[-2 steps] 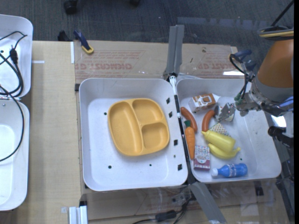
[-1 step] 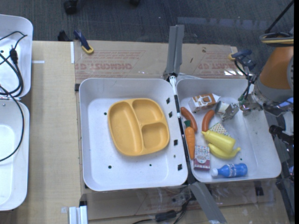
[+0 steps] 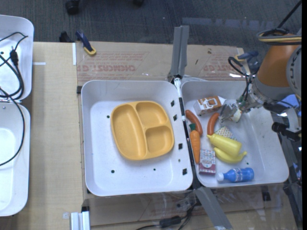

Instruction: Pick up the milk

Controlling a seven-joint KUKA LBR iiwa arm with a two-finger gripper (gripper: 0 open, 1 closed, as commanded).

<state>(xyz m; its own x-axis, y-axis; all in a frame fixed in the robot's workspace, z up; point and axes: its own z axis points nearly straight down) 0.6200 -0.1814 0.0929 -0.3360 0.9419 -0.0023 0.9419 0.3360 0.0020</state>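
Observation:
The milk [image 3: 210, 104] is a small white and brown carton lying on its side near the back of the right bin [image 3: 268, 143]. My gripper [image 3: 230, 114] hangs low over the same bin, just to the right of the carton and a little nearer the front. Its fingers look open with nothing between them. The grey arm with its orange band [image 3: 278, 63] reaches in from the right.
In the right bin lie two sausages [image 3: 212, 123], a carrot [image 3: 195, 146], yellow bananas [image 3: 226, 146], a small pink and white box [image 3: 207, 161] and a blue bottle [image 3: 238, 175]. A yellow divided plate [image 3: 142, 129] sits in the left bin [image 3: 96, 176].

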